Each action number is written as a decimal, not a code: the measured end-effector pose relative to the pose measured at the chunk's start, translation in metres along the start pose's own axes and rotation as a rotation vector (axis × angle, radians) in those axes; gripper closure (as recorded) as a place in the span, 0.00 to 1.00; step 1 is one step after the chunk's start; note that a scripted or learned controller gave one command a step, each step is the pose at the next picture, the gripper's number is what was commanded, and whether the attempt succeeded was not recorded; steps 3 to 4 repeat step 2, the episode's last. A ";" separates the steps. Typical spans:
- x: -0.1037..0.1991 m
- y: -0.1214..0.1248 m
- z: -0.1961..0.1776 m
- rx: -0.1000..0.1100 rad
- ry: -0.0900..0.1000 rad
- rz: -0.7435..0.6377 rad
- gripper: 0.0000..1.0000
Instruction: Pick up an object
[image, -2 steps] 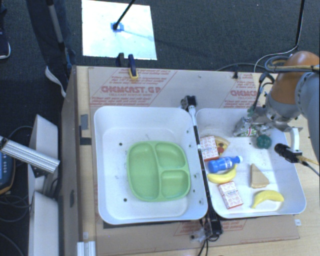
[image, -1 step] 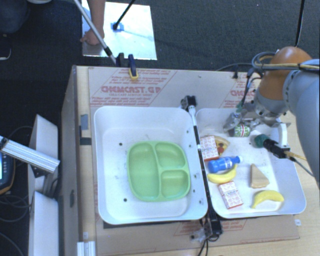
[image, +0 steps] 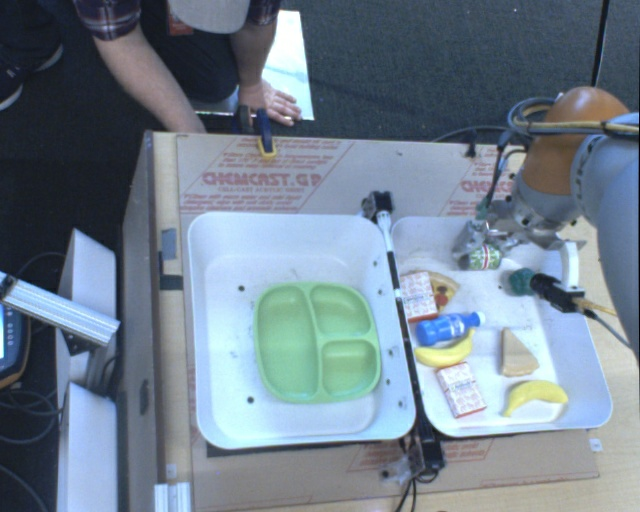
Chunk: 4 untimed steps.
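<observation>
My gripper (image: 478, 243) is low over the far end of the right bin (image: 590, 400), right above a small green and red can (image: 486, 259) that lies on its side there. The gripper's metal tip touches or nearly touches the can's top. Nearer in the same bin are a red and white box (image: 417, 296), a pizza-like slice (image: 444, 289), a blue bottle (image: 447, 327), a banana (image: 445, 352), a second red and white box (image: 461, 389), a tan wedge (image: 516, 353) and another banana (image: 535, 397).
The left bin (image: 215, 300) holds a green divided plate (image: 318, 341). A black divider rail (image: 398, 310) runs between the bins. A person's hand (image: 265, 104) rests at the bench's far edge. A small teal thing (image: 518, 280) sits right of the can.
</observation>
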<state>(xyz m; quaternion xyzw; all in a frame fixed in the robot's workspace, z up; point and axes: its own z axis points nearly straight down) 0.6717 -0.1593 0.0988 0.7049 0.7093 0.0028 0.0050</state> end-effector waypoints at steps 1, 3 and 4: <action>0.060 -0.001 0.011 0.004 0.003 0.001 1.00; 0.087 -0.109 -0.088 0.008 0.003 0.004 1.00; 0.087 -0.109 -0.088 0.008 0.003 0.004 1.00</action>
